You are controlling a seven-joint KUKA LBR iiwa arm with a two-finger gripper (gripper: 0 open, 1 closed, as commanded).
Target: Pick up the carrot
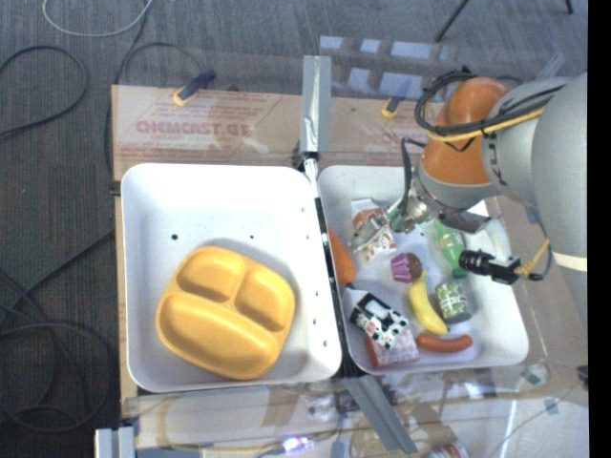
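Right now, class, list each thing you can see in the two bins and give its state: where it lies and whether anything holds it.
carrot: lying along the right bin's left wall, not held.
yellow tray: resting in the left bin, compartments facing up.
banana: lying loose in the right bin.
sausage: lying near the right bin's front edge.
green bottle: lying on its side.
gripper: above the right bin's back part, away from the carrot.

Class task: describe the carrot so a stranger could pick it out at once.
Find the right-hand bin. The carrot lies against its left wall, beside the divider. It is the slim, plain orange piece; the sausage nearby is redder and lies at the bin's front.
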